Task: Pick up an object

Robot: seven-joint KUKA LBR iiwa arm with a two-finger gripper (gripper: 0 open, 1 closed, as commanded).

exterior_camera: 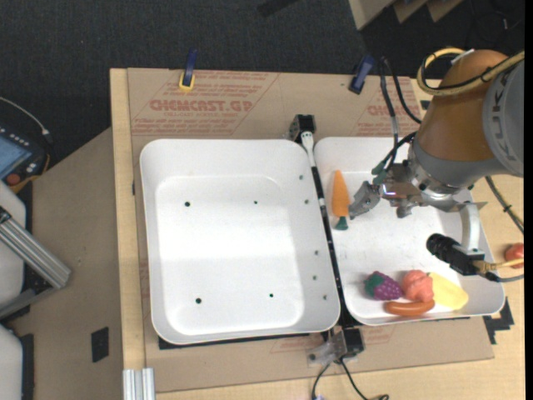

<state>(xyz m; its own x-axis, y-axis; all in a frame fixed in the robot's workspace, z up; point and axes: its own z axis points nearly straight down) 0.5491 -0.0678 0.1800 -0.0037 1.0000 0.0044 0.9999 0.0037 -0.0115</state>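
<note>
Near the right bin's left wall: toy carrot (341, 192) lies flat on the floor of the right bin (379, 152), close to the divider between the two bins
Carrot axis: long axis runs roughly from the bench's far edge toward its near edge, orange body at the far end, green top at the near end
Pincer: the pincer (364, 200) hangs just right of the carrot's green end, nothing visible between its fingers; how wide they stand I cannot tell
Why so placed: judged from the pose, the arm is lining up beside the carrot, the nearest lone item and easier to take than a pile
Other toys: purple grapes (384, 287), an orange-pink fruit (418, 284), a yellow piece (450, 294) and a red-orange chilli (408, 307) bunch at the right bin's near edge
Left bin (225, 232): white, toward the bench's left edge
</note>
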